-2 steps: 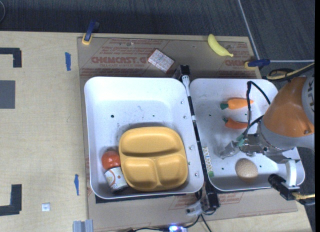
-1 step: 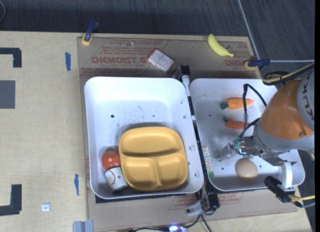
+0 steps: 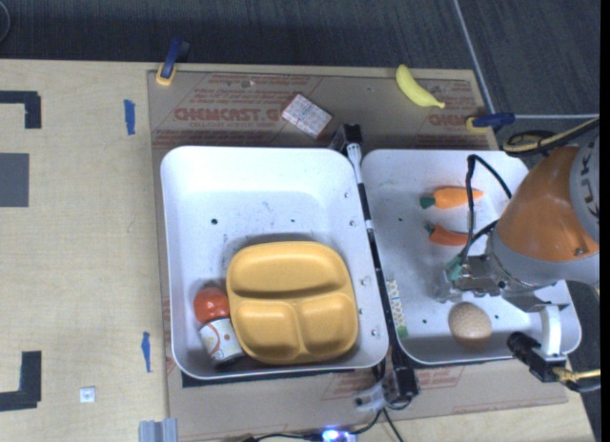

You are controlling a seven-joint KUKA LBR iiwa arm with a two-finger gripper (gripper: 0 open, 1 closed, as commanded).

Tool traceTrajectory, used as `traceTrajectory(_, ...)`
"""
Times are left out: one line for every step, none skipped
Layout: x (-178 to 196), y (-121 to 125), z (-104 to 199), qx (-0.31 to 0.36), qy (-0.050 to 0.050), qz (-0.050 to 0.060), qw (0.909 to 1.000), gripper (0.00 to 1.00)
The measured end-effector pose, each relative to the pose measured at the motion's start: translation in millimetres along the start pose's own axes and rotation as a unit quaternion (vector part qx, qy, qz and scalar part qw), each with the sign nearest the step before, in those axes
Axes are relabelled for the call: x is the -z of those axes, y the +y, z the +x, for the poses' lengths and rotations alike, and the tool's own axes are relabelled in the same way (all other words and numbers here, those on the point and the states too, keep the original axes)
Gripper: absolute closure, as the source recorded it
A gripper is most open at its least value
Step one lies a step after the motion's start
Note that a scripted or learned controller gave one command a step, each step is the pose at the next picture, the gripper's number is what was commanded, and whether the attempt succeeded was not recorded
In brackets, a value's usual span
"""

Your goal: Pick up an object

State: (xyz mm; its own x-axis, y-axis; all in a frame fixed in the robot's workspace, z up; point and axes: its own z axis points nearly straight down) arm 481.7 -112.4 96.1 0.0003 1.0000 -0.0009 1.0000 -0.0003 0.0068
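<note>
Near the front wall of the right bin (image 3: 419, 178) lies a beige egg (image 3: 469, 322), smooth, oval and matt. Directly behind the egg hangs the gripper (image 3: 469, 276); the arm (image 3: 543, 221) covers it from above, so whether it is released or clenched cannot be told, and nothing is seen grasped. The arm enters from the right of the egg, its orange band uppermost in the view and the grey wrist section pointing down into the bin.

Behind the egg, toward the rear of the same bin, lie two toy carrots: one orange with a green tip (image 3: 452, 198), and a smaller one (image 3: 446, 234) just in front of it.

Left of the egg, in the left bin (image 3: 257, 178), a yellow compartment tray (image 3: 291, 299) lies upside down. Touching its left edge are a red-orange ball-like item (image 3: 211, 304) and a small white cup with orange print (image 3: 219, 339).

Beyond both bins, the cardboard sheet (image 3: 229, 107) bears red lettering, partly legible as "CHEMCAST". A small printed packet (image 3: 306, 114) and a yellow toy banana (image 3: 417, 87) rest on it.
</note>
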Motion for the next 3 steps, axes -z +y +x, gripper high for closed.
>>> traceTrajectory(0.0,-0.1,0.0,0.000,0.000,0.000,1.0000,0.00)
traceTrajectory(-10.2,-0.9,21.0,0.001,0.001,0.002,1.0000,0.00)
traceTrajectory(-10.2,-1.0,20.8,0.000,0.001,0.002,1.0000,0.00)
